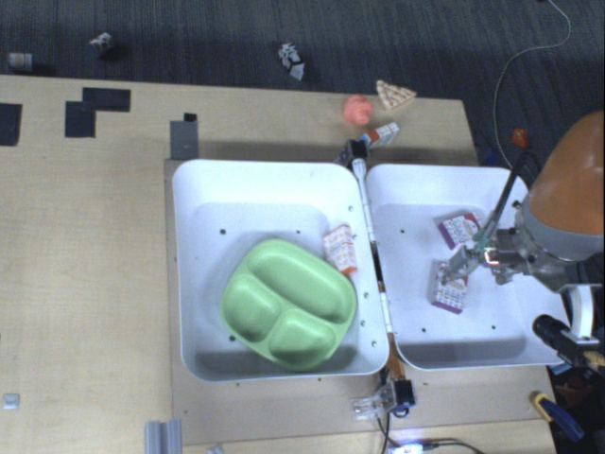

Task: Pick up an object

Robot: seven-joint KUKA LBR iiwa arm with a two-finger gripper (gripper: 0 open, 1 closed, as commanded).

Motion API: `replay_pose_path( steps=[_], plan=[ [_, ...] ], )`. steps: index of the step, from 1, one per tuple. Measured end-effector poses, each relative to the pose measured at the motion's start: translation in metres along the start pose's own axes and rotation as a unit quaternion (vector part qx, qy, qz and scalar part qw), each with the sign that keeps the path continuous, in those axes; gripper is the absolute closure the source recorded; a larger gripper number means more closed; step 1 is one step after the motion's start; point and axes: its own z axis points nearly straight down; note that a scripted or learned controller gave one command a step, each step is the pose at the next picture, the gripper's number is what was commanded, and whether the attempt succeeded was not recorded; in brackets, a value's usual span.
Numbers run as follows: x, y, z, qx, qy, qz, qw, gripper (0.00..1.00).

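Observation:
The right bin (pixel 416 339) holds two small pink-and-white packets. One packet (pixel 458 227) lies near the bin's back right. The other packet (pixel 449 293) lies in the middle right. My gripper (pixel 465 263) reaches in from the right and hangs between the two packets, just above the upper edge of the lower one. Nothing can be made out in its grasp. In the left bin (pixel 198 253) a green divided plate (pixel 287 302) lies tilted, with another small packet (pixel 339 248) beside its upper right corner.
The arm's grey wrist and orange band (pixel 572 192) cover the right bin's right side. A marker (pixel 361 164) rests on the rims between the bins. A pink ball (pixel 357 110) and small toys lie behind the bins on the bench.

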Motion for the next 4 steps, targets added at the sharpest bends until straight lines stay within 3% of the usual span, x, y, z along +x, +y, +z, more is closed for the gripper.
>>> replay_pose_path(
  steps=[1, 2, 3, 4],
  plan=[
    [0.011, 0.036, 0.103, -0.007, -0.002, 0.001, 1.0, 0.0],
    [0.01, 0.038, 0.092, -0.009, -0.003, 0.001, 1.0, 1.0],
    [0.007, 0.1, -0.001, -0.002, -0.001, -0.001, 1.0, 1.0],
    [0.007, 0.099, 0.001, -0.001, 0.0, -0.001, 1.0, 0.0]
  ],
)
